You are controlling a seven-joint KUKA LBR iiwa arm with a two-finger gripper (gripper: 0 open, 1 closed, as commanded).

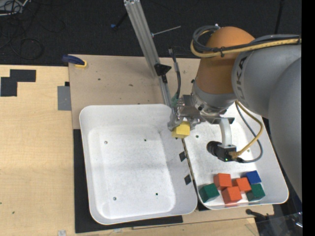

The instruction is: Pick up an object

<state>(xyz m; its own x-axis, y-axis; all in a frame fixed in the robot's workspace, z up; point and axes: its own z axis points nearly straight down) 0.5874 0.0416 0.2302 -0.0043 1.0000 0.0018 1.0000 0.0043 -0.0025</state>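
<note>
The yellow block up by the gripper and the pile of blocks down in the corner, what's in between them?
Just bare white bin floor between the yellow block and the pile, seen in the camera view.

You see a small yellow block [182, 130] at the seam between the two bins, tilted, raised off the floor. At five o'clock from it, orange [231, 186], green [209, 192] and blue [253, 176] blocks cluster together.
</note>
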